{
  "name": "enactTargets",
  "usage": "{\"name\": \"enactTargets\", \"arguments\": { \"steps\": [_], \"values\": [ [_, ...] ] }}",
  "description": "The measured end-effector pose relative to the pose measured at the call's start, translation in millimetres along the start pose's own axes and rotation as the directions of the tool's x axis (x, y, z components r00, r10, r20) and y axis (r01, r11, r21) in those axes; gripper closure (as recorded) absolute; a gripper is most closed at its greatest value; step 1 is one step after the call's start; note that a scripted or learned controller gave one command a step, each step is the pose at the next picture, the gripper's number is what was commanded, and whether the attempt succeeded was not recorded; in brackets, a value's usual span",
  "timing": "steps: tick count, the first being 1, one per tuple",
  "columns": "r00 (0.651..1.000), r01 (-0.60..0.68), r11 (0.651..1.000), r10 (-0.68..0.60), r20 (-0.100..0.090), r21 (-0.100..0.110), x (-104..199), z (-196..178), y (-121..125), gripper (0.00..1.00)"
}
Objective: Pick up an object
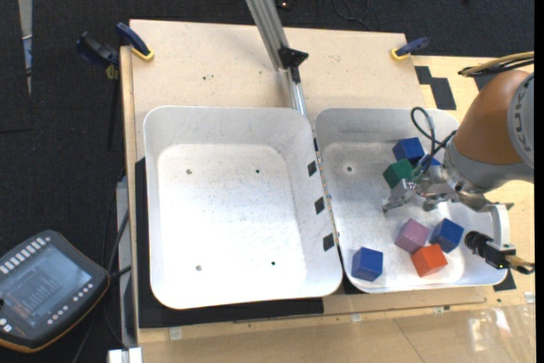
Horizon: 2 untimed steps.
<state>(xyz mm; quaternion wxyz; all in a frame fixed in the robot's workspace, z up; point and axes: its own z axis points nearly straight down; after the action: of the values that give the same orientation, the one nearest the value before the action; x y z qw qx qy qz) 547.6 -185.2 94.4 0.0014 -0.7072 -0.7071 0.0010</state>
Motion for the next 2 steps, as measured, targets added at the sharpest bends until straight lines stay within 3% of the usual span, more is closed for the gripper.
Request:
{"name": "enactTargets", "arguments": {
  "steps": [1, 2],
  "values": [
    [1.0, 0.0, 1.0, 0.0, 0.001, -0.006, -0.4, -13.0, 1.4, 1.0],
    [1.0, 0.001, 1.0, -0.001, 0.003, -0.008, 0.1, -57.8, -4.2, 1.0]
  ]
}}
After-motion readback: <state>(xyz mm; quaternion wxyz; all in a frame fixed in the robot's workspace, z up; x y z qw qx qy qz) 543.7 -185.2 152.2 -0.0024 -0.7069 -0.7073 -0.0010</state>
